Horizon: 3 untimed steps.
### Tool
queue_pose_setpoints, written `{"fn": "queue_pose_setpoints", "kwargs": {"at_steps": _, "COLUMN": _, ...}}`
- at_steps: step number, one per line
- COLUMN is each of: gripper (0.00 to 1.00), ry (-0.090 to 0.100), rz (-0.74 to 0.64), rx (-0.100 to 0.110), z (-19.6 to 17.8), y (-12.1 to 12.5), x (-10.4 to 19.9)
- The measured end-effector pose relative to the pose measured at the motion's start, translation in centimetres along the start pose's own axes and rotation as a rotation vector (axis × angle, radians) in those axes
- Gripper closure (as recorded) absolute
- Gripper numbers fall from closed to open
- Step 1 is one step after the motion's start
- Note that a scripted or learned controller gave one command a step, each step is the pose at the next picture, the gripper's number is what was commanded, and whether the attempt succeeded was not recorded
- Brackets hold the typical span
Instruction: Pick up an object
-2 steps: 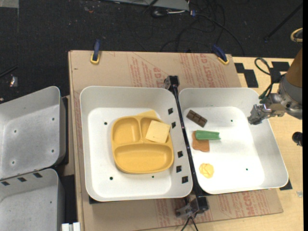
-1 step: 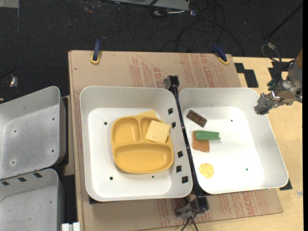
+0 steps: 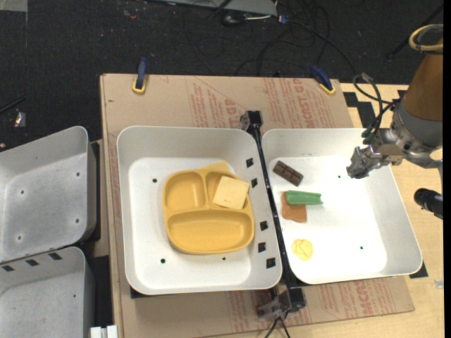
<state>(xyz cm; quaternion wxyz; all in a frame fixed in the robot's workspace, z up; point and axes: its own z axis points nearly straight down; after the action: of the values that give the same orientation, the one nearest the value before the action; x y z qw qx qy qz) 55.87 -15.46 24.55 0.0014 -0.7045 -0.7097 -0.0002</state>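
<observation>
over the right bin's far corner the pincer hovers, grip state unclear, carrying nothing visible; approach step. next: descend on the green block mid-bin.

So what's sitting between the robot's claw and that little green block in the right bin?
Nothing: in the camera view, only bare white bin floor lies between the gripper and the green block. The brown bar sits off that line, upper left of the block.

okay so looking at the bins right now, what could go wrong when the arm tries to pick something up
The green block lies against the orange-brown piece, so a grasp there may catch both or nudge one away. The small yellow item looks low and may slip out. The gripper hangs near the right bin's far wall, well away from them.
</observation>
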Motion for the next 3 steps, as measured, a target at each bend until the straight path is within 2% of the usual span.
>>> {"fn": "queue_pose_setpoints", "kwargs": {"at_steps": 1, "gripper": 1.00, "ry": 0.000, "rz": 0.001, "rx": 0.001, "z": 1.3, "y": -0.9, "x": 5.0}}
{"fn": "queue_pose_setpoints", "kwargs": {"at_steps": 3, "gripper": 1.00, "ry": 0.000, "rz": -0.001, "rx": 0.000, "z": 0.0, "y": -2.9, "x": 15.6}}
